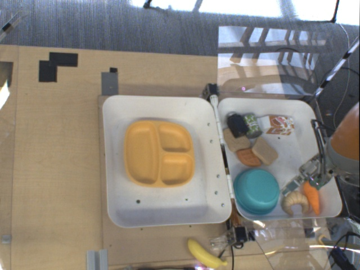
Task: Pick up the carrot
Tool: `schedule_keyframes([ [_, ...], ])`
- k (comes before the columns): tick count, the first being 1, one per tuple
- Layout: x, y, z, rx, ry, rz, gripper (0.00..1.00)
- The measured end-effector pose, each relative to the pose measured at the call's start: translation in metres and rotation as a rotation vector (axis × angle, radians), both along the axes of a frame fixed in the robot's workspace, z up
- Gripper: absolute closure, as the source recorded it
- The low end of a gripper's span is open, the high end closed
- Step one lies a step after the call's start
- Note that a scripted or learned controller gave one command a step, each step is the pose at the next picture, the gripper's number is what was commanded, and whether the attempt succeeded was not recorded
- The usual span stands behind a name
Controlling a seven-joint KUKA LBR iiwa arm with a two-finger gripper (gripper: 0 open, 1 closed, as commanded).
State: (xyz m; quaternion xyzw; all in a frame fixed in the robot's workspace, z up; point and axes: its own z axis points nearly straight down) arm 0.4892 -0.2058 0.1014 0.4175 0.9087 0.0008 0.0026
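— Location of the carrot [312, 198]?
— Right bin [323, 122], near corner, lying against the right wall, just beside a croissant [295, 203] and near the teal bowl [257, 190].
— Gripper [306, 177] condition?
— Positioned directly over the carrot's top end. Whether its fingers are apart or closed, I cannot tell; no grasp confirmed.
— Left bin [112, 167]?
— Contains a yellow divided plate [159, 153].

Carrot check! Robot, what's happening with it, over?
Gripper low in right bin, right at carrot's top end. Carrot lying near bin's front right corner. Croissant snug beside it.
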Motion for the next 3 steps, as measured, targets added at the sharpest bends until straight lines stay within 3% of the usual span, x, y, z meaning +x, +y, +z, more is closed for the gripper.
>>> schedule_keyframes([
  [1,0.004,0.001,0.013,-0.001,-0.010,-0.002,1.00],
  [2,0.029,0.040,0.043,0.004,-0.004,-0.369,1.00],
  [3,0.028,0.038,0.042,0.002,-0.003,-0.372,0.00],
])
